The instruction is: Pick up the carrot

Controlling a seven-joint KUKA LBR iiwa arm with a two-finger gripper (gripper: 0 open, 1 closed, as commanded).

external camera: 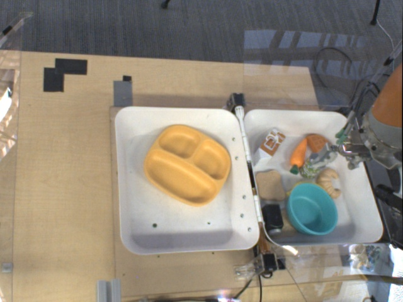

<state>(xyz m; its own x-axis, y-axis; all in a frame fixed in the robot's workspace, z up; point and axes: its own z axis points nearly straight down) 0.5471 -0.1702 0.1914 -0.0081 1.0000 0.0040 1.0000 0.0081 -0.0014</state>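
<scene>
You see the carrot (pixel 298 154), small and orange, lying flat in the right bin (pixel 371 200), tilted with its narrow end toward the bin's far side, green top just beside its lower end.

Carrot (pixel 298 153): orange, green at the lower end.
Divided plate (pixel 187 163): yellow-orange, plain.
Bowl (pixel 312 209): teal, plain.
Left bin (pixel 135 187): white, with small dark dots.
Right bin (pixel 362 194): white.
Small packet (pixel 272 142): white with brown-orange print.
Flat piece (pixel 269 184): tan.
Small block (pixel 272 217): black.
Round item (pixel 329 181): pale beige.
Desk (pixel 63 187): light wood grain, black patches at upper left of the frame.
Floor (pixel 208 17): dark grey, fine ribbed pattern.
Arm (pixel 387 106): orange band, grey below.
</scene>
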